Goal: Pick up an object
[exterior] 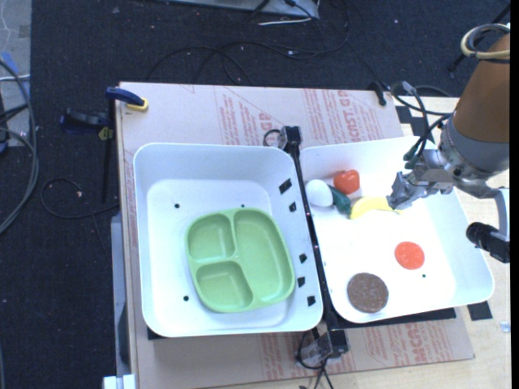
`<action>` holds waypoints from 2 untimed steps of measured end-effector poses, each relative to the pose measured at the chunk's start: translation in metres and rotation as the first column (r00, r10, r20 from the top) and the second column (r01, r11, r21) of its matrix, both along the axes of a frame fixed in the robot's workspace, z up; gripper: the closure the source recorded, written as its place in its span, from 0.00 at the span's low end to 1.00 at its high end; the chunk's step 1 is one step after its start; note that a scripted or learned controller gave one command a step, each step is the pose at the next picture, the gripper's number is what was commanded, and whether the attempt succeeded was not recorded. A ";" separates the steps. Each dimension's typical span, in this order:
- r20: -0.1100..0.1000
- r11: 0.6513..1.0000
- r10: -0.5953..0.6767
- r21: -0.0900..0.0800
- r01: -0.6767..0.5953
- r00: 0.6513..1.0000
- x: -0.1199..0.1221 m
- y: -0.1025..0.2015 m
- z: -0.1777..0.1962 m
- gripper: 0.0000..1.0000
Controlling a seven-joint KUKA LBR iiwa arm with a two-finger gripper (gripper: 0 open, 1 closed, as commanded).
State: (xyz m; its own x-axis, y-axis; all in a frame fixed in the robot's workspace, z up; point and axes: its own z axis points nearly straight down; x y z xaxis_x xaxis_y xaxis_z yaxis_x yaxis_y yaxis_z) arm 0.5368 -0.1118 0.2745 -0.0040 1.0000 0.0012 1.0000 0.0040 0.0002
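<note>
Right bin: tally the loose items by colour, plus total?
In the right bin:
Red: 2, the tomato-like piece and the flat red disc
White: 1, the egg
Yellow: 1, the banana-like piece, green at its left tip
Brown: 1, the round patty
Total: 5

The gripper sits at the yellow piece's right end.

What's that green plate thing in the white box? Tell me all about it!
The green tray is a light green, plastic-looking plate with rounded corners and a raised rim. Ridges split it into three sections: two smaller ones on one side and one long one beside them. Nothing lies in any of them. It rests flat, turned a little askew, on the floor of the left bin, toward its near side. Only the bin touches it.
</note>
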 end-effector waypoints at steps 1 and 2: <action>0.000 1.000 0.001 0.000 -0.001 1.000 -0.004 0.049 0.001 1.00; -0.002 1.000 0.001 0.000 -0.001 1.000 -0.007 0.102 -0.020 1.00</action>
